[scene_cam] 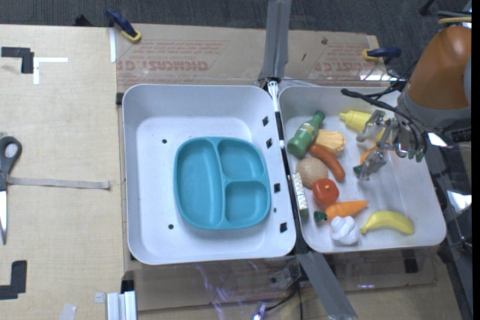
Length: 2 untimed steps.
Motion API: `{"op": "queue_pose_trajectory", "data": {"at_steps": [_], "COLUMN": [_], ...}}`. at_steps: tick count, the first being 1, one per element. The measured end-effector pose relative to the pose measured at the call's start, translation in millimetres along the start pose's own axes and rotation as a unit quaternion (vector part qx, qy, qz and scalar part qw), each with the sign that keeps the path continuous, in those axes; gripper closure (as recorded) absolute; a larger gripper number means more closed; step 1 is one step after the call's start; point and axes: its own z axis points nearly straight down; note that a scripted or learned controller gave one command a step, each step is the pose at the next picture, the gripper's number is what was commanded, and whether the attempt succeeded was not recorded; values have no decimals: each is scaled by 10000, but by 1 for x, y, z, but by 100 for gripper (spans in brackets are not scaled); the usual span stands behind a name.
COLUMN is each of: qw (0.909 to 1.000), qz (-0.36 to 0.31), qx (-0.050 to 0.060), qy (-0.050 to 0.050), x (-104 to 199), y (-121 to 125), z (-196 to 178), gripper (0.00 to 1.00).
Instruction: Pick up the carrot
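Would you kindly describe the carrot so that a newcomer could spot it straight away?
Look in the right-hand white bin, among the toy food near its front edge. The carrot lies flat below the red tomato, left of the banana: a tapered orange stick with a green stub end.

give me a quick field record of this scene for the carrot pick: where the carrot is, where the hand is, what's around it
carrot: lying in the right bin, near its front, green end pointing left
hand: over the right bin, behind and to the right of the carrot, apart from it
carrot neighbours: tomato just behind, garlic in front, banana to the right
other items in the right bin: green bottle, sausage, potato
left bin: holds a blue divided tray
task state: carrot not yet picked up
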Motion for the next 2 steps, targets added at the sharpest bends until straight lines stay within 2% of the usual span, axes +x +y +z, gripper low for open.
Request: {"op": "queue_pose_trajectory", "data": {"at_steps": [1,2], "qw": [10000,10000], "qz": [-22,-30], "qx": [-5,-2], "qy": [-26,-56], "x": [-2,-3], "y": [2,3], "z": [-11,-22], "gripper": [100,100]}}
